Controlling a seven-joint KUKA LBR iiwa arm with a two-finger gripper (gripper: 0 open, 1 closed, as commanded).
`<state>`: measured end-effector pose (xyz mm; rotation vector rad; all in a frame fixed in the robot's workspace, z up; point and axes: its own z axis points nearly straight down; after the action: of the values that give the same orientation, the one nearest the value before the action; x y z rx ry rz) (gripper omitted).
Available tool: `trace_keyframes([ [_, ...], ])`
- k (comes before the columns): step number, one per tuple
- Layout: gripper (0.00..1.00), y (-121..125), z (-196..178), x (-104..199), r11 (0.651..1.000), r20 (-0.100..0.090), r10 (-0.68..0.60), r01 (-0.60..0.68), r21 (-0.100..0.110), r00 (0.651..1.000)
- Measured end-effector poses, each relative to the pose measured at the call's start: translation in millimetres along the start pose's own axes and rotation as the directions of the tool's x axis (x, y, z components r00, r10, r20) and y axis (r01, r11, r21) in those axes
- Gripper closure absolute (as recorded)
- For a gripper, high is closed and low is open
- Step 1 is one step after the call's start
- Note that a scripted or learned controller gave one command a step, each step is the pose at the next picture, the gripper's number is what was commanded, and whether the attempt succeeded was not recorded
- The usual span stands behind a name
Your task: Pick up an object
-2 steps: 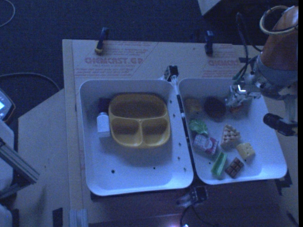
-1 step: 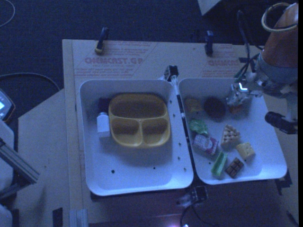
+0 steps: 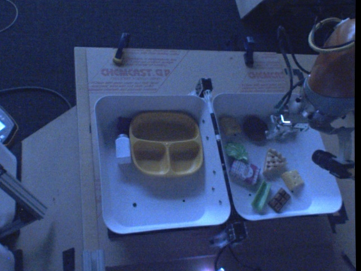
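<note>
The right bin [image 3: 321,199] holds several small items. A tan roundish piece [image 3: 230,126] and a dark brown lump [image 3: 255,127] lie at its far left. Below them are a green crumpled item [image 3: 237,150], a pink-red packet [image 3: 245,172], a waffle-like wedge [image 3: 274,162], a yellow block [image 3: 292,179], a long green piece [image 3: 260,196] and a brown chocolate square [image 3: 279,199]. My gripper [image 3: 285,126] hangs over the far part of the right bin, just right of the dark brown lump and above the wedge. The dim light hides how it stands.
The left bin [image 3: 107,151] carries a yellow divided plate [image 3: 166,144], with a small white bottle [image 3: 122,148] at the plate's left side. A ridge [image 3: 217,145] separates the two bins. The grey arm with its orange band [image 3: 333,66] fills the upper right.
</note>
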<state>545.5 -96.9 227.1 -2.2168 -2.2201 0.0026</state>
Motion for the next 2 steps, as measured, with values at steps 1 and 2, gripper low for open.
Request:
trace_keyframes([
  [1,1.0,-37,-8,11,1.0,0.0,0.003,-0.003,-0.001,1.0],
  [2,1.0,-29,5,1,1.0,0.001,0.003,-0.003,0.0,1.0],
])
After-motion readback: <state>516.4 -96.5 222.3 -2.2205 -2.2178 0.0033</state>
